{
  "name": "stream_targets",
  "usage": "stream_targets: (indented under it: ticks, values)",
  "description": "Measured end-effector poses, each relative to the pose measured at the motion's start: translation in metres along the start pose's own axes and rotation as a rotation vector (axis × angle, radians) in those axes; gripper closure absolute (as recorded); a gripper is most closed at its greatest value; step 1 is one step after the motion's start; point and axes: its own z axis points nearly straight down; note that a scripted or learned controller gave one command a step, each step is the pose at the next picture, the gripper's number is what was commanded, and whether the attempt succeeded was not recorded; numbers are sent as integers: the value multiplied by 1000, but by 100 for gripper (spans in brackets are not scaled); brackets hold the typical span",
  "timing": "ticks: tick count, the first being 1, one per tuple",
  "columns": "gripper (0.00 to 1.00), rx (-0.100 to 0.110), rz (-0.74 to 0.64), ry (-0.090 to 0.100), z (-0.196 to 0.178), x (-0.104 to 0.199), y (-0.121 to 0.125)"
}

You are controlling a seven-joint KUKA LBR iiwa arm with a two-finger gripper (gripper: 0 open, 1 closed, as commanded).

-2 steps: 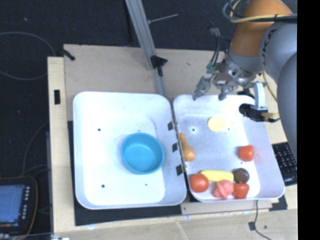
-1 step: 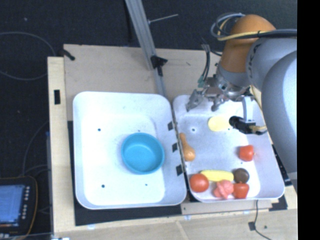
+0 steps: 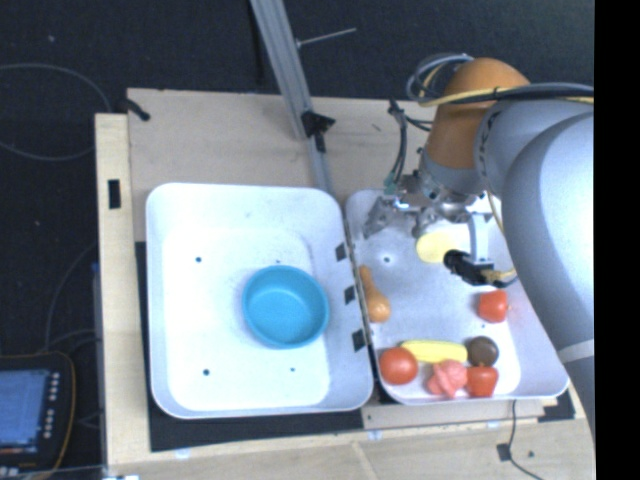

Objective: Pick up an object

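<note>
The grey robot arm with the orange band (image 3: 540,178) reaches in from the right, over the far right corner of the right shallow white bin (image 3: 425,303). The left shallow white bin (image 3: 200,218) holds a round blue plastic bowl (image 3: 286,305), upright near its middle. The gripper (image 3: 398,214) hangs over the far end of the right bin, near the wall between the two bins. Whether it is released or clenched I cannot tell (its metal parts blur together), and nothing is seen held in it.

All the small things to pick lie in the right bin. A long yellow banana-shaped toy (image 3: 435,350) lies at the near end, crowded together with a red tomato-like ball (image 3: 398,366), a pink lumpy piece (image 3: 447,378), a small brown ball (image 3: 483,350) and a small red piece (image 3: 482,380). An orange carrot-shaped piece (image 3: 375,296) lies alone along the left wall. A pale yellow rounded piece (image 3: 434,246) is just beside the gripper, and a second red ball (image 3: 492,306) sits apart towards the right.

I judge the step in hand to be the approach. The pale yellow piece seems the best choice, as it is nearest and has free floor around it. The gripper should centre above it, come straight down and close across its narrow side. The crowded group is better avoided, and the carrot is risky so close to the wall.
</note>
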Motion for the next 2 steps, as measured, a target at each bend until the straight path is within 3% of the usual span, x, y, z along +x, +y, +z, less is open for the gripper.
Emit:
stream_targets:
  ticks: [1, 2]
  values:
    - [100, -8, -1, -1, -17, -1, 2]
    - [100, -7, -1, 7, -63, -2, 6]
